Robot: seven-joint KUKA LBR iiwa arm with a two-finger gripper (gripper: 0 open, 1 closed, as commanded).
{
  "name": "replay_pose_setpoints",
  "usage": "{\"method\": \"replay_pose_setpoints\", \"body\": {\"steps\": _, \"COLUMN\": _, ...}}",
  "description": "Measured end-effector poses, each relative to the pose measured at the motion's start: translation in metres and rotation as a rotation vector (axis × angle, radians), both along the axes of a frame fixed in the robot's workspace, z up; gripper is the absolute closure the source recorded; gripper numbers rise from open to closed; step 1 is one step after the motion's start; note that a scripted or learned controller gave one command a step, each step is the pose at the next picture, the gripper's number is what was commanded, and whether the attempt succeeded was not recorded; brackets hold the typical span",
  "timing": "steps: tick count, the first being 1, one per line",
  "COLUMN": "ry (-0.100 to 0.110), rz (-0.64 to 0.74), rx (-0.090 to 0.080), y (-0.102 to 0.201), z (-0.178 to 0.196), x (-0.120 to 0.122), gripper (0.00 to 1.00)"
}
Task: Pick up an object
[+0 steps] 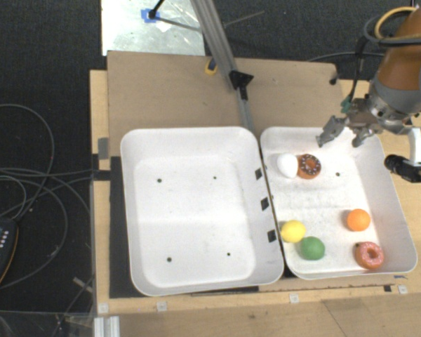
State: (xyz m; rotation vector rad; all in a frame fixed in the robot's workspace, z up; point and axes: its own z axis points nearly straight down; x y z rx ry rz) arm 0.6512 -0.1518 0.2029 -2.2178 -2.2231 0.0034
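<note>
My gripper (344, 135) hangs over the far part of the right bin (379, 167), fingers spread open with nothing between them. Below and left of it lie a white egg-shaped object (287, 165) and a chocolate sprinkled donut (309, 166), touching each other. An orange ball (358, 220) sits toward the bin's right side. Along the near edge are a yellow ball (292, 231), a green ball (311, 248) and a pink frosted donut (369, 255).
The left bin (189, 209) stands beside the right one, joined by black clips along the shared edge. A grey pole (217, 34) slants across the brown bench top behind the bins. Cables and a pendant lie on the floor at left.
</note>
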Motion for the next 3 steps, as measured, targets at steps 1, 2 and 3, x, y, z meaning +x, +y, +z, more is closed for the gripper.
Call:
{"method": "replay_pose_setpoints", "body": {"steps": 1, "ry": 0.001, "rz": -0.002, "rx": 0.0, "y": -0.009, "z": -0.057, "x": 0.0, "gripper": 0.0}}
{"method": "replay_pose_setpoints", "body": {"steps": 2, "ry": -0.003, "rz": -0.002, "rx": 0.0, "y": -0.009, "z": -0.108, "x": 0.0, "gripper": 0.0}}
{"method": "replay_pose_setpoints", "body": {"steps": 3, "ry": -0.009, "rz": -0.001, "rx": -0.001, "y": -0.009, "z": -0.094, "x": 0.002, "gripper": 1.0}}
